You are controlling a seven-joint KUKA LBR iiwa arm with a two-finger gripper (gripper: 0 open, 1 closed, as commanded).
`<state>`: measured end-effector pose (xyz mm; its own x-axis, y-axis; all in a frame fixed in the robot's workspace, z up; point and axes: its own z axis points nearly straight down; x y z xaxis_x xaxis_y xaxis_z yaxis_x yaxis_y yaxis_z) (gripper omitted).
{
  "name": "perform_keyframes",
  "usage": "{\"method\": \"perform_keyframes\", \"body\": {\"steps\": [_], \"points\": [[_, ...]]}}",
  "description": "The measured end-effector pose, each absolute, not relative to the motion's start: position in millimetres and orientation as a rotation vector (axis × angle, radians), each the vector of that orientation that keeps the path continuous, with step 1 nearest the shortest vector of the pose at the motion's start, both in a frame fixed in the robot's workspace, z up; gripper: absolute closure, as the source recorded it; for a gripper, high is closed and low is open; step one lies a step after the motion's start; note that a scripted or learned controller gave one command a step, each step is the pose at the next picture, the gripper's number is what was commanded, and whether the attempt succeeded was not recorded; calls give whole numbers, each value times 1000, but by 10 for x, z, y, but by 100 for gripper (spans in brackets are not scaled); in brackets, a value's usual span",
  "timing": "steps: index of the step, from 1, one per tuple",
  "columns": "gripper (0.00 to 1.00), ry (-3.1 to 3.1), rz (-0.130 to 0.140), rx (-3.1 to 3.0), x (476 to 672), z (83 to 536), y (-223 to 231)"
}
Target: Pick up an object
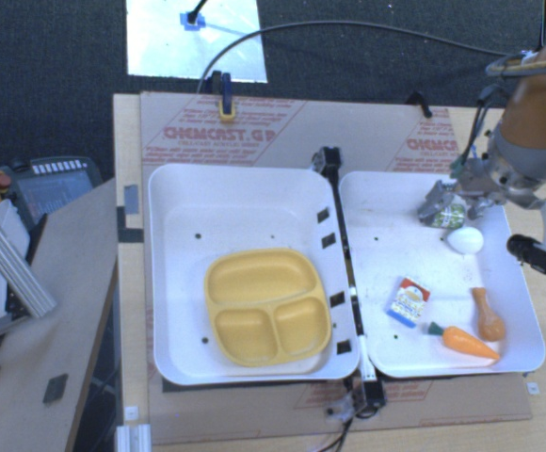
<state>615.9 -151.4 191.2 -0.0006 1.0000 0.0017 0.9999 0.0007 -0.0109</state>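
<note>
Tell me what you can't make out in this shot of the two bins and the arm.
- The gripper, camera view: grey and blurred against a greenish thing under it; open or shut is unclear.
- That greenish thing: mostly covered by the gripper, so its kind is unclear.
- The arm: cut off by the right edge.
- The small box: its label is too small to read.
- The white egg: touching the greenish thing or not, unclear.

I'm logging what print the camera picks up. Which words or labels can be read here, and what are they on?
"CHEMCAST GP": red print on the protective sheet behind the left bin.
Same red print behind the right bin: cut off, unreadable.
Small carton in the right bin: printed label, too small to read.
</note>
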Motion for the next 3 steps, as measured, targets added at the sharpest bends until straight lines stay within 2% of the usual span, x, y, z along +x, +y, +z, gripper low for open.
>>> {"method": "perform_keyframes", "body": {"steps": [1,3], "points": [[0,-2225,-1,-2219,6189,1984,-1510],[0,-2223,1,-2219,6172,861,-1444]]}}
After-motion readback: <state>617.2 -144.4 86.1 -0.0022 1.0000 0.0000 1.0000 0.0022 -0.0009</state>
